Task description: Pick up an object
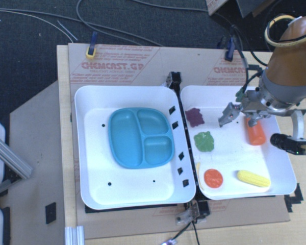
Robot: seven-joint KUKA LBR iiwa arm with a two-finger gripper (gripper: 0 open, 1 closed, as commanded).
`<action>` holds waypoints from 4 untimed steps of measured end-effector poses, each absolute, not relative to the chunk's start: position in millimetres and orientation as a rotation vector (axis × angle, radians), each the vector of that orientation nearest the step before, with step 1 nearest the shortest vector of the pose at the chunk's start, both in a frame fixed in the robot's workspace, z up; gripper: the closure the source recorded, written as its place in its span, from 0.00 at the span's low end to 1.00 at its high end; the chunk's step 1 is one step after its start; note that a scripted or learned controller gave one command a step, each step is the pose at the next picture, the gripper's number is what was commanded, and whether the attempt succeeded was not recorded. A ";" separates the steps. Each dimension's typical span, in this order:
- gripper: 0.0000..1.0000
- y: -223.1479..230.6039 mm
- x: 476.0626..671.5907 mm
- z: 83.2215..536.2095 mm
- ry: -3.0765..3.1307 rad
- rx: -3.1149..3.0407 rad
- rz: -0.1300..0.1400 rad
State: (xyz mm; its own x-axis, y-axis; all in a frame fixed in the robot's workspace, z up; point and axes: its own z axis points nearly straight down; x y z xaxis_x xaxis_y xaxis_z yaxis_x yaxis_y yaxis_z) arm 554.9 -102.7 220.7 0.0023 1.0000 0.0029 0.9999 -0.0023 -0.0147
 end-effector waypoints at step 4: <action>0.00 -95.8 563.8 84.3 -2.219 -2.221 0.000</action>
